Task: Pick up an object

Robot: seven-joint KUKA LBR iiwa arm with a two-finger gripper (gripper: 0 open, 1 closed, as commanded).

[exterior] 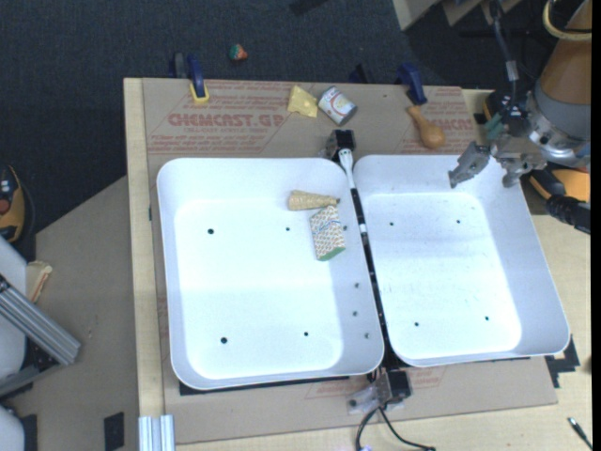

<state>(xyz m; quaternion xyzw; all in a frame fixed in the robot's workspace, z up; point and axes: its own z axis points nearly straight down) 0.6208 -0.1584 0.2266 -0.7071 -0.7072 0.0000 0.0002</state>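
Two objects lie in the left bin [244, 346] near its far right corner: a tan cone-shaped piece [312, 200] and, just in front of it, a green and white patterned piece [327, 232]. My gripper [489, 169] hangs over the far right corner of the right bin [470, 327], well away from both. Its fingers [466, 169] are spread open with nothing between them.
Behind the bins on the brown board lie a yellow wedge [302, 102], a small white can [336, 106], an orange-brown wooden piece [427, 128] and a black-handled tool [344, 148] at the gap between the bins. Blue clamps [197, 80] hold the board's far edge.
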